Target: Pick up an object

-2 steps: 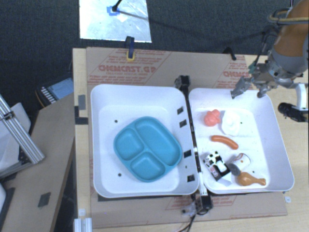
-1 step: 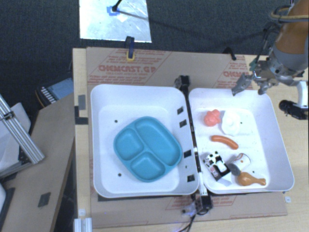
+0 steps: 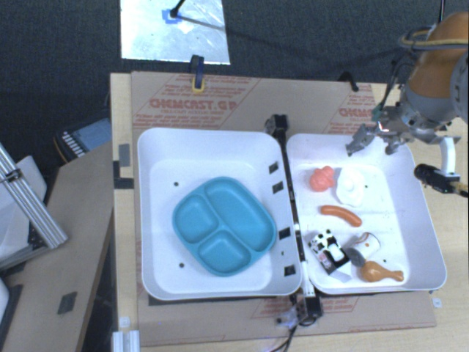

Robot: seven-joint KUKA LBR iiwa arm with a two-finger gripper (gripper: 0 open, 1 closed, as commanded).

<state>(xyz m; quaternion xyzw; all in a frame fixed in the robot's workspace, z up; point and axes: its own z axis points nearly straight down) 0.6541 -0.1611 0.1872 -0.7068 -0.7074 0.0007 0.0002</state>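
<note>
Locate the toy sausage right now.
The toy sausage lies in the right bin, about mid-bin, just below the pink piece and the white piece, above the black-and-white toy.

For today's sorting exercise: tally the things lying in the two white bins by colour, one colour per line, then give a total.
Blue: 1, the divided tray
Pink: 1, the pink lump
White: 1, the white piece
Orange or tan: 2, the sausage and the drumstick
Black and white: 1, the small toy
Total: 6
</note>
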